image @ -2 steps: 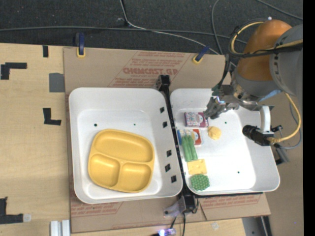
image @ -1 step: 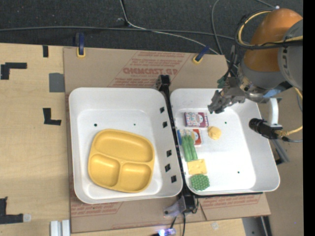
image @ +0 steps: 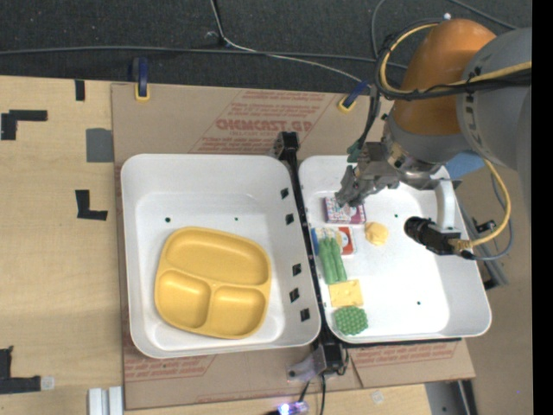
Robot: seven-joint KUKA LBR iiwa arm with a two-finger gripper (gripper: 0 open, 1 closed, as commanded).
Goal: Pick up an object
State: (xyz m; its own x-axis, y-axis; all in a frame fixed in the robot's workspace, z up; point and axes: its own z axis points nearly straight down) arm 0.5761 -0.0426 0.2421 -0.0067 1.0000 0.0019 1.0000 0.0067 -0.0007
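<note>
My gripper [image: 350,199] hangs low over the back left part of the right bin [image: 432,309]. Its tips are right at a small pink and white packet [image: 343,212] lying on the bin floor. Near it lie a small yellow lump [image: 376,233], a red and white item [image: 346,242], a long green vegetable [image: 332,260], a yellow wedge [image: 346,294] and a round green piece [image: 350,320]. Nothing is visibly lifted off the floor.
The left bin [image: 147,197] holds a yellow divided tray [image: 212,282]. A black divider edge [image: 298,223] runs between the bins. Cables and a black fitting [image: 428,234] hang off the arm over the right bin's right half. Cardboard lies under both bins.
</note>
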